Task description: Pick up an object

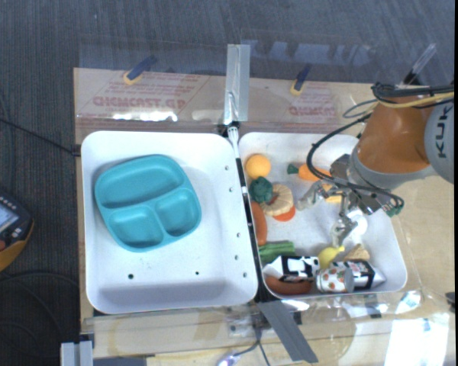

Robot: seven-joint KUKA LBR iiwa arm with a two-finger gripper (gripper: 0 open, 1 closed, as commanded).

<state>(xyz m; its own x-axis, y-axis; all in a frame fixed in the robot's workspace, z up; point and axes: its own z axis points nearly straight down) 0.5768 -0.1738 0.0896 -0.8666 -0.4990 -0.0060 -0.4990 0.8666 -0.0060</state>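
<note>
Spotted can (pixel 343 277) lies lengthwise just below my jaws (pixel 349 227), yellow piece (pixel 330 255) between; grip state unclear.

Teal divided tray (pixel 147 201) in left bin (pixel 107 284); perhaps a pendant (pixel 0 231) far left.

I see the bench (pixel 156 90) carrying two shallow white bins side by side, touching along their inner walls. The left bin (pixel 214 280) sits directly on the bench, and the right bin (pixel 393 261) lies just to its right. Clear plastic sheeting (pixel 137 109) lies on the bench just behind the left bin.
</note>
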